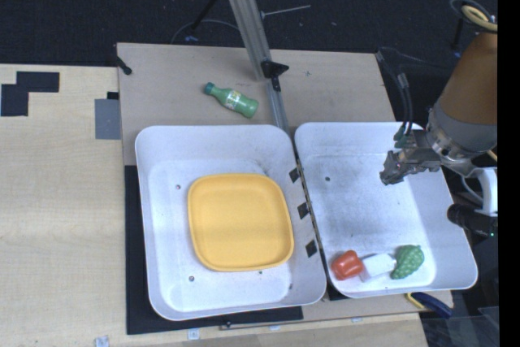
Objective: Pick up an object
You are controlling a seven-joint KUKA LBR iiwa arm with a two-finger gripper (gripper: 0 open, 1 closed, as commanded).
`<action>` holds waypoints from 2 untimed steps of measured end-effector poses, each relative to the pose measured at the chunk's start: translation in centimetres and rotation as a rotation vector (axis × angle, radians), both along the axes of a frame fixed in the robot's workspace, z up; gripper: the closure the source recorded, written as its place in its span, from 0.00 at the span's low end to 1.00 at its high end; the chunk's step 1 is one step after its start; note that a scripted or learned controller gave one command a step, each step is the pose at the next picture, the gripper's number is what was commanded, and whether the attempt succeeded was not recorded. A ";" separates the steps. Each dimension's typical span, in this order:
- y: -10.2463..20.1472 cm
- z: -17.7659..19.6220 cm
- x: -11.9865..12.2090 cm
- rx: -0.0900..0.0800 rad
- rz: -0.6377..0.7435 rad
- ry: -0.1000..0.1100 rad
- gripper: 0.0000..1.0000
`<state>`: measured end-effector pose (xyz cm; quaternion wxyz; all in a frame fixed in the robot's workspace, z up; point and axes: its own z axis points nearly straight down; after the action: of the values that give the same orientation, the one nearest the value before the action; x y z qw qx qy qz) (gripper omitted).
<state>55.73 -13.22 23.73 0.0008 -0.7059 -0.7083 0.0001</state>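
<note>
Two white bins sit on the counter (341, 85). Over the right bin's (357, 207) far right corner hangs the gripper (395, 173); its grip cannot be told. Red pepper (347, 264), white block (378, 265) and green piece (408, 261) lie along its near edge.

The arm (471, 93) is a chunky rounded thing, big orange band up top with a grey ring under it at the wrist. Below that the gripper (395, 171) is dark, blocky metal, kinda boxy. A thin black cable runs down beside it, and there's a yellowish hose loop at the frame's upper right.
</note>
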 end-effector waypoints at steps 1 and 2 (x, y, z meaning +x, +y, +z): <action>5.1 0.8 1.3 -0.001 0.000 -0.001 1.00; 10.4 -0.2 2.3 0.000 0.000 0.000 1.00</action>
<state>58.00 -2.85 23.52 0.0007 -0.7059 -0.7083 0.0002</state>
